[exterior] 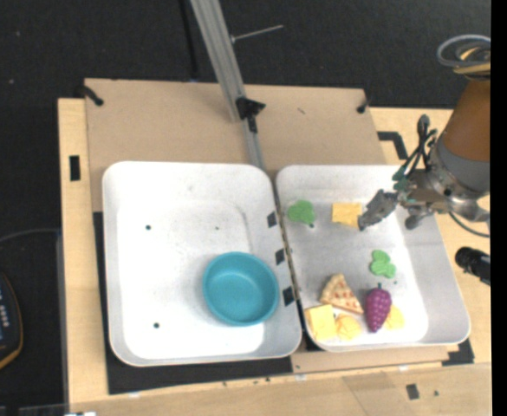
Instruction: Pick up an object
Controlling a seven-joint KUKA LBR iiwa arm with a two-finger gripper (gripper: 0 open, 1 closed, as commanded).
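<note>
The hand (393,211) is held spread and unladen above the right bin (426,267), beside a yellow block (347,214).

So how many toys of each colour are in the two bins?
Blue: 1, the bowl
Green: 2, one piece and another
Yellow: 3, a block and two pieces
Purple: 1, the grapes
Orange and yellow: 1, the pizza slice
Total: 8
</note>
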